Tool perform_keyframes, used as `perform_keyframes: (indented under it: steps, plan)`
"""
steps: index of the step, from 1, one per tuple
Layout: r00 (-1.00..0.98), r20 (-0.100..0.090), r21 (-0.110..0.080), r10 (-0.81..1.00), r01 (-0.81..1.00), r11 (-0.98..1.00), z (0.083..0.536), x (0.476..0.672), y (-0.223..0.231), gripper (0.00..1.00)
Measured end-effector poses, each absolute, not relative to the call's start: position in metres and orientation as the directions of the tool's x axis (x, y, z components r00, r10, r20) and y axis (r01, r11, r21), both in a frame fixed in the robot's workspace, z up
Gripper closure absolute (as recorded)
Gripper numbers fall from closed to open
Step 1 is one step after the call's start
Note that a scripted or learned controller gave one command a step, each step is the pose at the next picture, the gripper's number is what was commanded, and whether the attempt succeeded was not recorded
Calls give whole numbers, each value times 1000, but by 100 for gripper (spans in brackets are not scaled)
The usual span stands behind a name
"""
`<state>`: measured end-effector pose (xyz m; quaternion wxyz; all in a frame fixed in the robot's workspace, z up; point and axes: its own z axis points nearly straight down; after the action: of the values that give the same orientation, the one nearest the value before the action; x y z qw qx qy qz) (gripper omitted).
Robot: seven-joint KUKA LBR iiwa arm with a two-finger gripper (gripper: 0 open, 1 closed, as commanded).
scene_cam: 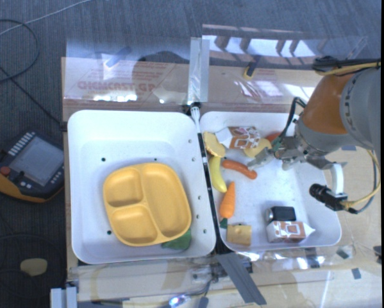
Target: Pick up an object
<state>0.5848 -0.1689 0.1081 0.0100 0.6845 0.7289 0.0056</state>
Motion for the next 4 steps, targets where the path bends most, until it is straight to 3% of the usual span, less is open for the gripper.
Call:
perform_keyframes:
  steps: [1,2,3,4]
  plan:
    - [-78,-4,13,997,997,78,90,613,-125,0]
    - [-44,5,-46,999,998,44,87,660,-128,0]
    - [-46,0,-54,999,998,46,94,659,-128,100]
    - [-46,-1,-52,999,998,46,94,659,-129,0]
